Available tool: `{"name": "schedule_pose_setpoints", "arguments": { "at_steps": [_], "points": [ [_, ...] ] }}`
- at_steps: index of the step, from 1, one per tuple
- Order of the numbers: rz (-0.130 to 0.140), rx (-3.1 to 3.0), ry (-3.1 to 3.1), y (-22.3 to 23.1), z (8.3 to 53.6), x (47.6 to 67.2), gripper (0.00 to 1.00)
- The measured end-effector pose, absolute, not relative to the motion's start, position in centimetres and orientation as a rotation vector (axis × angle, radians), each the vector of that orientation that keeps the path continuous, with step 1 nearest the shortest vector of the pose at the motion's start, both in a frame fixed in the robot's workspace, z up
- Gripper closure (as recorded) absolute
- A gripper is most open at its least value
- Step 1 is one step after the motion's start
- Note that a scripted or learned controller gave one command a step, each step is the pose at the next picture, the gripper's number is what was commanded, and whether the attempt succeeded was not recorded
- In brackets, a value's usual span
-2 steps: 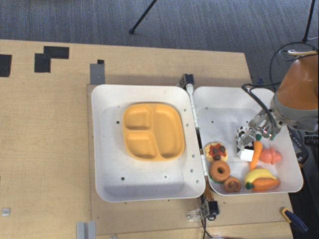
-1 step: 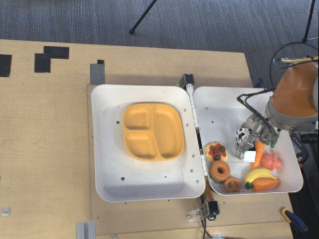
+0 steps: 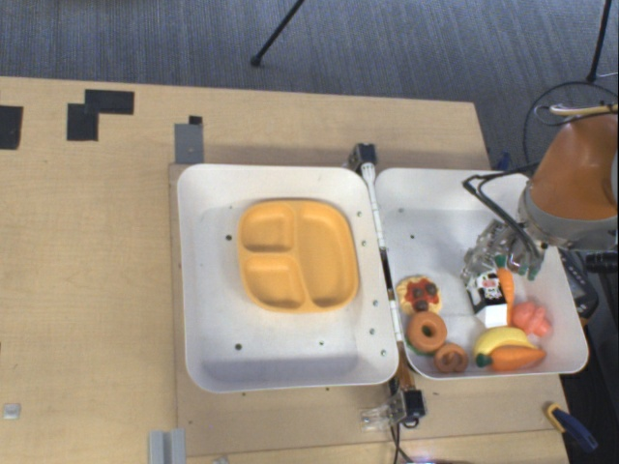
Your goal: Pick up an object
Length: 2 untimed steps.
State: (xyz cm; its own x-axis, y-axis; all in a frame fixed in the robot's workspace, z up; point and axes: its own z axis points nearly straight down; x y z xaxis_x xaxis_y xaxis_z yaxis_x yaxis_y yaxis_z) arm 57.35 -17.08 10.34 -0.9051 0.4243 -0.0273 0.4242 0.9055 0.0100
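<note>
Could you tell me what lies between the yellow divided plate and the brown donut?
In the camera view, between the yellow divided plate and brown donut run the two white bins' adjoining rims.

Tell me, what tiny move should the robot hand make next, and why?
Probably ease straight down a little. The gripper hangs over the right bin, right above the black-and-white block and the small carrot, but nothing shows between its fingers. The banana lies further off.
</note>
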Motion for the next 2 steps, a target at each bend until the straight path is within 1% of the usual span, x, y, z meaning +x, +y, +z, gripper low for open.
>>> {"name": "schedule_pose_setpoints", "arguments": {
  "at_steps": [1, 2],
  "points": [
    [0.001, 0.126, 3.131, -11.4, 16.5, 58.9, 1.00],
    [0.003, 0.141, 3.131, -6.9, 18.6, 64.0, 1.00]
  ]
}}
